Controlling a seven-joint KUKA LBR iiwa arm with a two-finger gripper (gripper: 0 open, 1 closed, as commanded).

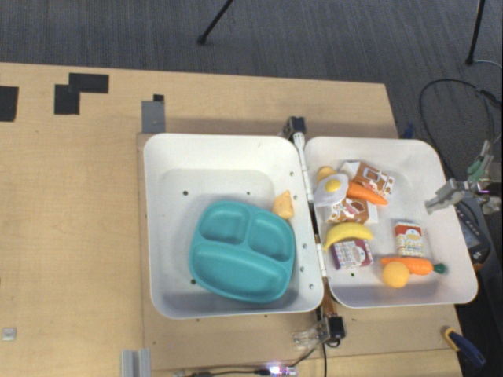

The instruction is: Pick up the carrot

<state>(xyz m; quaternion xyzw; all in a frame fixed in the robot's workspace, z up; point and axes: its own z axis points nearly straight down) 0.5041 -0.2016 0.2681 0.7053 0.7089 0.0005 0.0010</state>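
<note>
Your teal divided tray (244, 251) in the left bin (169, 210); banana (347, 233), fried egg (332, 185), lemon (395, 275) in the right bin (424, 159).

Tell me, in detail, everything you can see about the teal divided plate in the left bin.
The teal plate is a rounded-rectangle tray that looks like smooth plastic, with three compartments: two smaller ones toward the far side and one wider one nearer the camera. It holds no food. It lies face up, turned slightly askew, in the left bin, toward the near right corner. A small yellow-orange food piece sits at its far right corner, seemingly touching the rim.
</note>
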